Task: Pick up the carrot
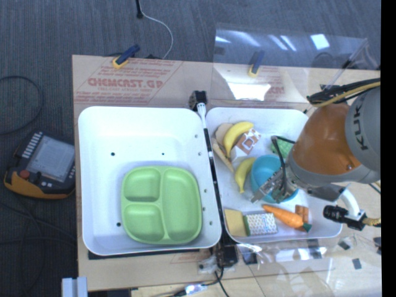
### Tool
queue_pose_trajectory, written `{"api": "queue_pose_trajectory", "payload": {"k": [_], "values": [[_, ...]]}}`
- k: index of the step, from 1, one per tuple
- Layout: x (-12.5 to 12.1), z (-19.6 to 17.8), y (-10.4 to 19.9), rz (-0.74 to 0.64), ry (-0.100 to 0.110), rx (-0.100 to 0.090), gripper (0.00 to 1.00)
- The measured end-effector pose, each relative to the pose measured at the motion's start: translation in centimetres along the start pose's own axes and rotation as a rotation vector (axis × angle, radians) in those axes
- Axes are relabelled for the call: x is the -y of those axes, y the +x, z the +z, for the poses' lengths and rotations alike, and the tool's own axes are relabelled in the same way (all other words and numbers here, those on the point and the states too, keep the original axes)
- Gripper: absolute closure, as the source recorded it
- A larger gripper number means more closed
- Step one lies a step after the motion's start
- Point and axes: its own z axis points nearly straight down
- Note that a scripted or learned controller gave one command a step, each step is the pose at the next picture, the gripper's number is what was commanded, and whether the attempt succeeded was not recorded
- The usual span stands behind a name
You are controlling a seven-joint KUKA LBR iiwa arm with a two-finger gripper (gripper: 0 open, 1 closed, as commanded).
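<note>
The orange carrot (286, 216) lies on its side near the front of the right bin (322, 231), its tip pointing left. My gripper (273, 189) hangs just above and behind it, over the near edge of a blue bowl (265, 166). It is apart from the carrot and holds nothing that I can see. The arm's orange band covers the right part of the bin.
The right bin also holds two bananas (238, 135) (243, 173), a yellow-and-grey sponge (250, 223) left of the carrot, and a green item (283, 146) at the back. A green divided plate (162, 204) sits in the left bin (99, 135).
</note>
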Motion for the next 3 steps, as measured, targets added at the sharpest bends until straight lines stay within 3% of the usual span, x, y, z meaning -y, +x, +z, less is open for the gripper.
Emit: {"api": "queue_pose_trajectory", "payload": {"k": [1,2,3], "values": [[0.2,0.4,0.3,0.0,0.008,-0.01,0.0],[2.6,-17.1,-9.9,0.083,0.019,-0.015,0.0],[5.1,-5.0,-5.4,0.049,0.032,-0.04,0.0]]}}
